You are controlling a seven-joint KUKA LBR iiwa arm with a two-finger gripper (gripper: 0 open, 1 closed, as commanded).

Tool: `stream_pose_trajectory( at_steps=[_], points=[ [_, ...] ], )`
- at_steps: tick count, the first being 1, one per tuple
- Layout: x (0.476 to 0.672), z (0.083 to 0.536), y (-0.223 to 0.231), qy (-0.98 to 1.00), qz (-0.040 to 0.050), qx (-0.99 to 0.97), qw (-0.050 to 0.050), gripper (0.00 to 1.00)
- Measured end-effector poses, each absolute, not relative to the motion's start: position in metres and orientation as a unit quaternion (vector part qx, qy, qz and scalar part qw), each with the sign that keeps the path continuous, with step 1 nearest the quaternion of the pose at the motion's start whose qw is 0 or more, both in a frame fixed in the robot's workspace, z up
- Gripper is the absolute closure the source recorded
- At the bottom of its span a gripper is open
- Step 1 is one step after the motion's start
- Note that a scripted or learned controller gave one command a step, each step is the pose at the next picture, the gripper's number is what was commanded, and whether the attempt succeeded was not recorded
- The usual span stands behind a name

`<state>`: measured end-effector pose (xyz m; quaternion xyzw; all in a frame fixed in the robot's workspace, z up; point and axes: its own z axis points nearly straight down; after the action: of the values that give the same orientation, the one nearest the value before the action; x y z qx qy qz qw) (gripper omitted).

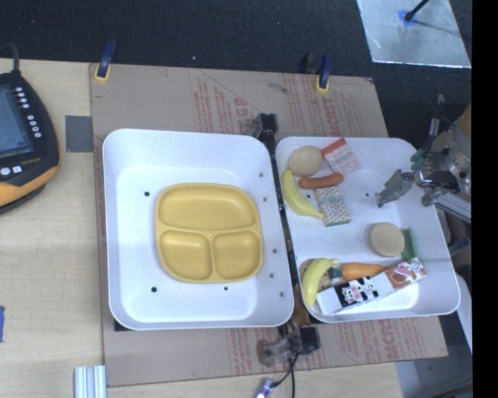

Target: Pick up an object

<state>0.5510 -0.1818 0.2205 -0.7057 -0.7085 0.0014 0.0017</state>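
The right bin [436, 305] holds the loose objects. A beige round ball [305, 159], a red sausage [319, 181], a banana [295, 196] and a speckled packet [334, 206] lie at its back left. A tan bun [386, 239] sits right of centre. Along the front lie a second banana [314, 277], a carrot [364, 269] and a milk carton [370, 289]. My gripper [408, 194] hangs over the bin's right side, behind the bun and apart from it. It is open, with nothing between its fingers [391, 189].
The left bin [124, 230] holds a yellow divided plate [208, 230]. A red-and-white packet [339, 153] lies at the right bin's back. A green piece [409, 244] peeks from behind the bun. A teach pendant [12, 143] rests at the bench's far left.
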Motion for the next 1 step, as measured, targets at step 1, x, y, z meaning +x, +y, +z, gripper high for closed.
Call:
stream_pose_trajectory(
  at_steps=[1],
  points=[
    [0.5158, 0.0920, -0.2107, -0.710, 0.0007, -0.705, 0.003, 0.00]
  ],
)
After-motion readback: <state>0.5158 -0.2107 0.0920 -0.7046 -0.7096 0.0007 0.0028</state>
